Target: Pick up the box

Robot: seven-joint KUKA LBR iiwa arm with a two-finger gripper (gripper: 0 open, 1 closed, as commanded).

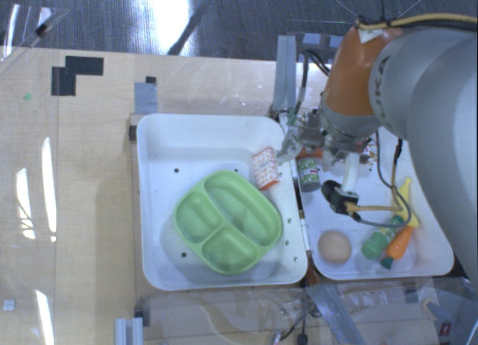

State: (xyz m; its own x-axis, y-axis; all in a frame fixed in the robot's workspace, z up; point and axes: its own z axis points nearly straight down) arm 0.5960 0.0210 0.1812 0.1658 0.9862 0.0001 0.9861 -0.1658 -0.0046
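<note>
The box (pixel 265 168) is small, white with a red pattern. It lies in the left bin (pixel 153 187) against its right wall, just above the green plate. My gripper (pixel 300 148) hangs over the divide between the two bins, just right of and slightly above the box. Nothing shows as held in it. The grey arm with its orange band reaches in from the upper right and hides the back of the right bin.
A green divided plate (pixel 228 222) fills the middle of the left bin. The right bin (pixel 433 265) holds a small dark can (pixel 308 175) under the gripper, an egg (pixel 334 247), a green item (pixel 377 245), a carrot (pixel 400 242) and a banana (pixel 406 191).
</note>
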